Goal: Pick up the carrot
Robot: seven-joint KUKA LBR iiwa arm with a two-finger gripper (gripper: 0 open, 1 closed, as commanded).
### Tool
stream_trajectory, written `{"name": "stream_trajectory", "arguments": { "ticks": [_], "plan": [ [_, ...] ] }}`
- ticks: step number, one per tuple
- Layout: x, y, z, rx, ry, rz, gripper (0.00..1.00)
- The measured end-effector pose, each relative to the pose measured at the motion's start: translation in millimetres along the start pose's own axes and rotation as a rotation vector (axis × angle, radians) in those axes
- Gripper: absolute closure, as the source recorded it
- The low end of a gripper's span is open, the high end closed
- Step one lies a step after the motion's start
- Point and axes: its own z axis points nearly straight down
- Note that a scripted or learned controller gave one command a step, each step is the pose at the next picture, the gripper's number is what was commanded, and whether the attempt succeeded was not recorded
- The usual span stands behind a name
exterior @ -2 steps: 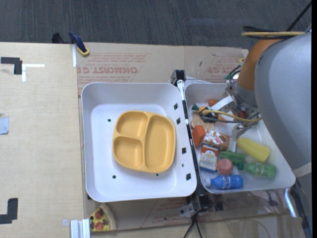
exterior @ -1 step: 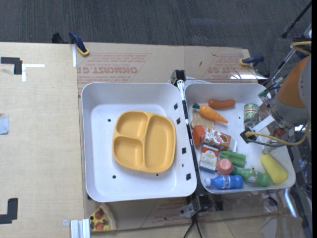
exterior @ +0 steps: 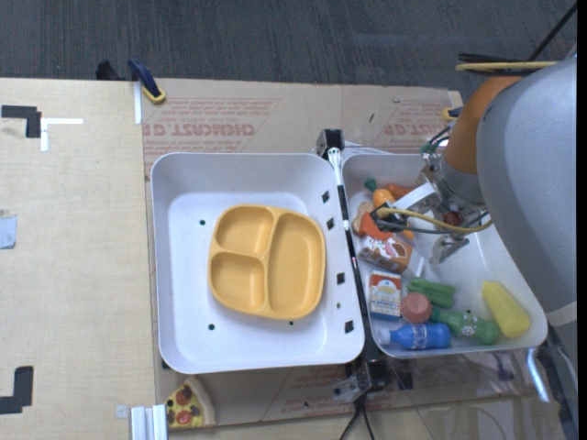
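**Gripper down in the right-hand bin, carrot close beside it, grasp not yet shown**

The gripper (exterior: 429, 216) is low inside the right-hand bin (exterior: 514, 264), among looping yellow cables. Whether it is spread or closed cannot be told, because wrist and cabling cover it. Nothing can be seen pinched in it.

Just beside it, toward the wall between the two bins, lies an orange piece with a green tip, which I take to be the carrot (exterior: 387, 194). It sits in the bin's far corner, and more orange shows just nearer the camera under the cables. Whether the gripper touches it is unclear.

On the camera side of the gripper the clutter runs outward:
- a brown packet (exterior: 387, 255)
- a small white carton (exterior: 385, 297)
- a green vegetable (exterior: 433, 291) and a red round piece (exterior: 417, 309)
- a blue bottle (exterior: 420, 338) against the near wall
- a yellow bottle (exterior: 506, 309) toward the arm's side

Well apart, across the dividing wall, the left-hand bin (exterior: 174, 246) holds a yellow divided plate (exterior: 268, 261). Farther still, a toy pizza slice (exterior: 186, 407) lies on the bench (exterior: 64, 273) by that bin's near corner.

Judged from this, the step in hand is the approach or the closing on the carrot, and the lift is not yet done. The next move calls for the gripper to centre over the carrot's body, clear of the packet and the bin wall. It should then close firmly across the narrow width and rise straight up. The corner leaves little room, so a slip or a snag on the neighbours seems the main risk.
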Motion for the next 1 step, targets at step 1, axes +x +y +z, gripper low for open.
{"name": "stream_trajectory", "arguments": {
  "ticks": [1],
  "plan": [
    [21.9, -2.8, -0.5, -0.001, 0.0, 0.149, 0.0]
  ]
}}
